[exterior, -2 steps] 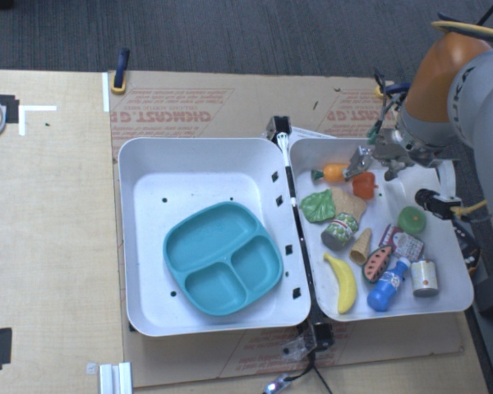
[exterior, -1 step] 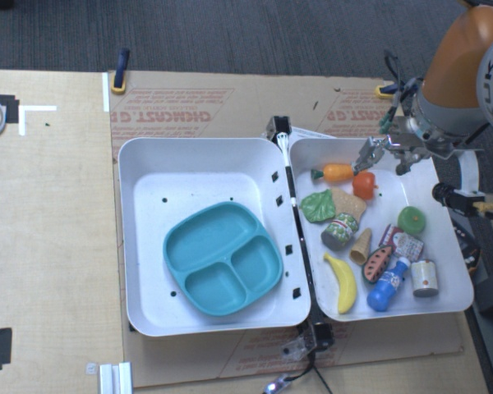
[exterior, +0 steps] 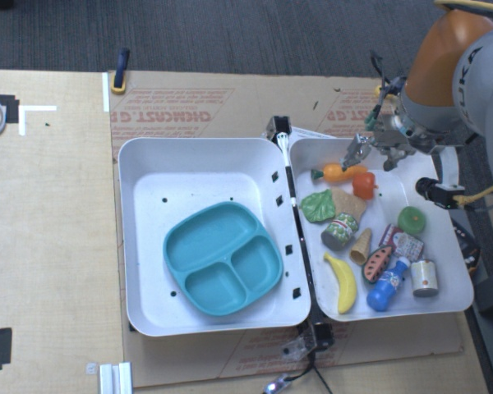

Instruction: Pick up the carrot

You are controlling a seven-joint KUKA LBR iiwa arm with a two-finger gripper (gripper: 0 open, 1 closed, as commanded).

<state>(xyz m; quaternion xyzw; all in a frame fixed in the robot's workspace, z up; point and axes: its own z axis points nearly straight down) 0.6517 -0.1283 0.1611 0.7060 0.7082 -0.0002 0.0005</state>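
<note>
Two white bins sit side by side on the worktop. The carrot (exterior: 338,171) lies at 11 o'clock in the right bin (exterior: 452,302), and the gripper (exterior: 359,148) hangs just above it; whether its fingers are spread, I cannot tell.

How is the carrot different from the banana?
The carrot is orange with a green end; the banana is yellow. The carrot lies crosswise at the bin's far end near the gripper; the banana lies lengthwise at the near end and is longer and curved. Both lie in the right bin.
</note>
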